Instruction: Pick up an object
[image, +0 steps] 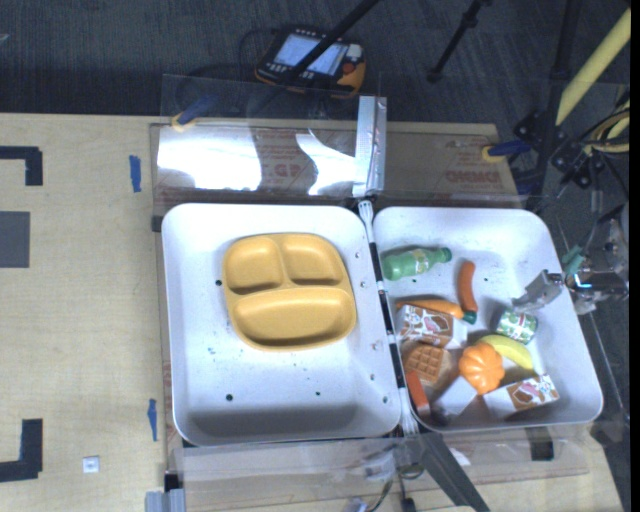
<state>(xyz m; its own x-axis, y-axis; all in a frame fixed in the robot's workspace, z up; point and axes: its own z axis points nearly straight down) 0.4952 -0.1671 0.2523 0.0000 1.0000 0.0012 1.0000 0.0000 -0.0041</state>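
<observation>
- Over the right bin's right-hand rim my claw reaches inward, its metal tip hanging just above the small green-and-white can.
- I cannot tell how wide my claw stands, and nothing shows between its tips.
- Against the right bin's back wall, toward its left side, lies a green bottle on its side, cap pointing right.
- Near the right bin's middle sits a slim orange sausage, lengthwise, just right of the bottle.
- Along the right bin's left wall lie a carrot, a small printed carton and a brown waffle, one in front of the other toward the front edge.
- Toward the right bin's front are an orange pumpkin, a yellow banana touching it, and a second carton at the front right corner.
- Left of the right bin stands the left bin, carrying a yellow divided tray.
- Both bins rest on my desk.
</observation>
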